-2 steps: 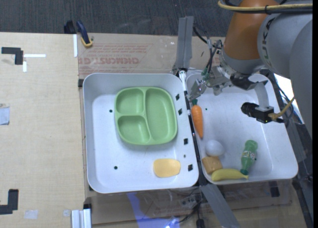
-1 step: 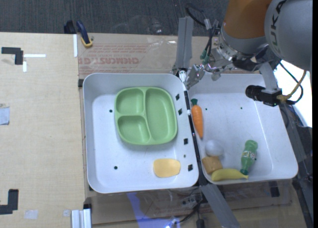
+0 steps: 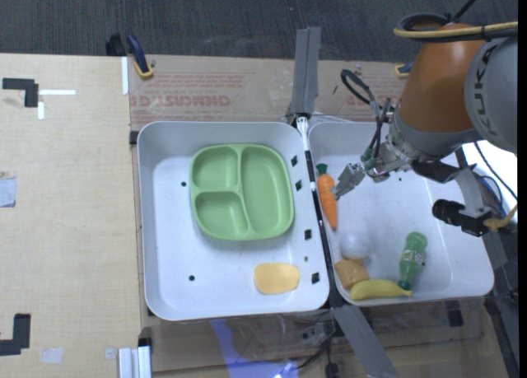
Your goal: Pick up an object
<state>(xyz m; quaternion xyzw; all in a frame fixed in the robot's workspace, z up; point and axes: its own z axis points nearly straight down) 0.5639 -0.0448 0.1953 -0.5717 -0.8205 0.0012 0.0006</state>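
Orange plastic carrot lies along the right bin's left wall, beside the divider. We judge it the target: our gripper hangs just beside its top, tilted toward it. Whether the pincer is parted, we cannot tell; nothing sits in it.

Two white bins sat side by side on the surface. The left bin held a green divided plate and, nearer the front, a flat yellow piece. The right bin held an orange carrot along its left wall, a white ball, a banana and a green bottle. The hand hung low just beside the carrot's upper end, reaching in from the arm's orange-banded wrist.
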